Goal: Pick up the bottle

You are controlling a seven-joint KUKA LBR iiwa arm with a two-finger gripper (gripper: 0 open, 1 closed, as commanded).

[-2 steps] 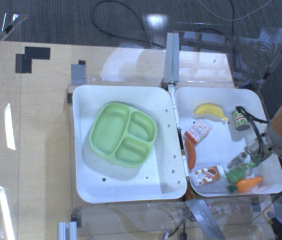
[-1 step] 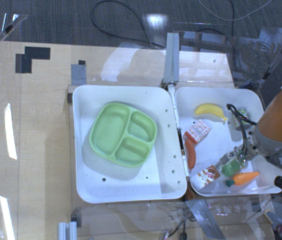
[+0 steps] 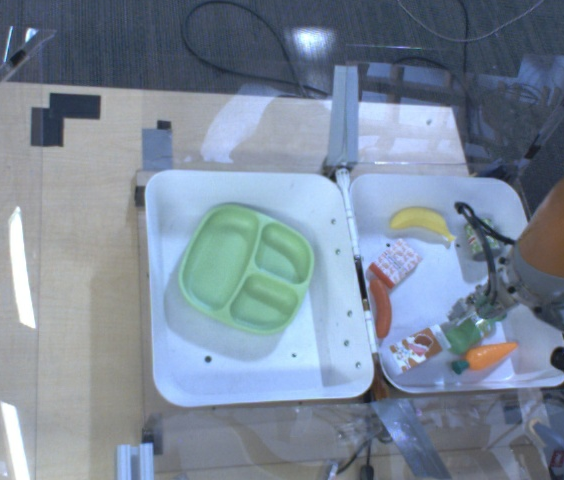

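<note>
Down in the right bin (image 3: 522, 208), the bottle (image 3: 430, 345) lies on its side near the front wall, its green neck pointing right toward the carrot (image 3: 489, 354), with the red sausage (image 3: 381, 308) just to its left. The gripper (image 3: 484, 303) hangs just above the bottle's neck end, though how wide it stands, and whether it has hold of anything, I cannot tell from this slant. Likely trouble: closing on the narrow neck could let the bottle swing or slip free, and the carrot touching that end might get nudged or pinched instead.
</note>
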